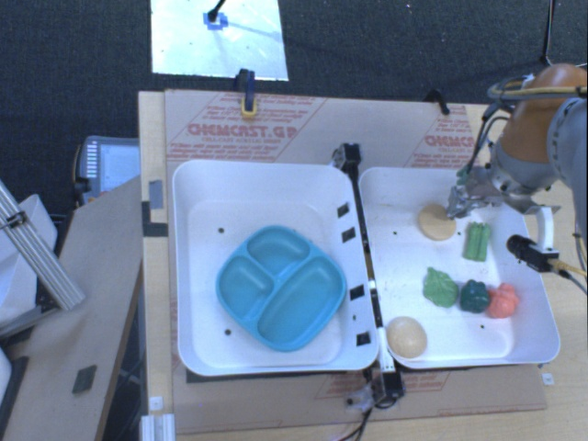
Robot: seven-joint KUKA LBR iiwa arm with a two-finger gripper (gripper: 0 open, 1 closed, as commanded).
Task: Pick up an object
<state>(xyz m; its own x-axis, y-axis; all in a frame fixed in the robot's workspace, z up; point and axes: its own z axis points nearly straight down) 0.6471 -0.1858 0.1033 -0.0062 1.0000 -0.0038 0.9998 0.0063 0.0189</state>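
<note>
My gripper (457, 208) hangs low over the far part of the right bin (404, 186), its tip touching the right edge of a flat tan disc (435, 222). Just right of it lies a green block (477, 242). Nearer the front sit a light green leafy toy (440, 288), a dark teal toy (474, 296) and an orange-pink toy (503, 301) in a row. A cream round bun (406, 335) rests at the bin's front left corner. Nothing shows held between the fingers.
The left bin (202, 191) holds a blue divided plate (280, 286). A black divider with clips (356, 246) runs between the bins. The arm's grey and orange wrist (542, 127) looms over the right bin's far right corner.
</note>
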